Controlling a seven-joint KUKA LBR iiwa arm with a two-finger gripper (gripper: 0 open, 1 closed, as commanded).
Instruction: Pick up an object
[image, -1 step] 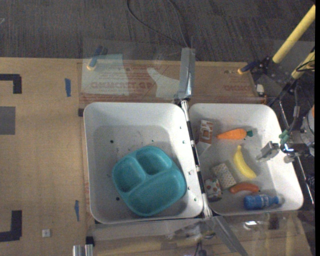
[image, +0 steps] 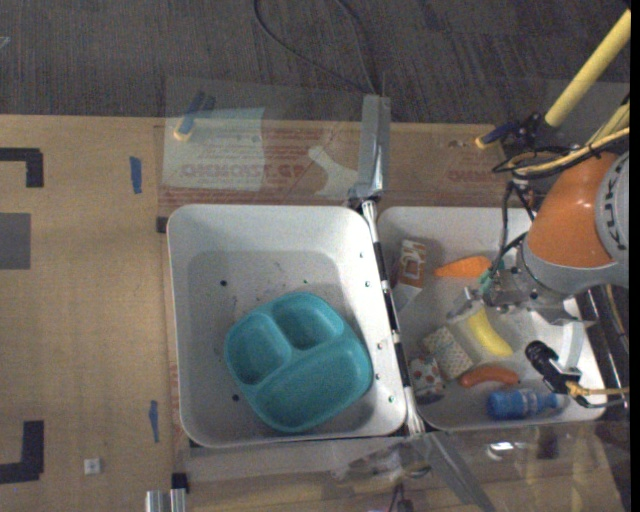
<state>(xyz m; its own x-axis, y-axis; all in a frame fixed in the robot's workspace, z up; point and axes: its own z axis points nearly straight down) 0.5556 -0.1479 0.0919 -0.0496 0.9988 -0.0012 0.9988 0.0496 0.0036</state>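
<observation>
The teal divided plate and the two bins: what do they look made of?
Teal divided plate: likely moulded plastic, smooth and matte, with soft rounded compartment ridges. Left bin and right bin: probably thin white plastic, slightly glossy, with rounded formed corners; hard to confirm from here.

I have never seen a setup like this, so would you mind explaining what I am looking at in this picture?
One camera looks down at a slant on a bench with two shallow white bins. The grey and orange shape on the right is a robot arm; its end effector reaches into the right bin. I cannot tell whether it grips anything. The left bin holds a teal divided plate. The right bin holds small items: a yellow banana-like piece, an orange carrot-like piece, a blue bottle and a red sausage-like piece.
</observation>
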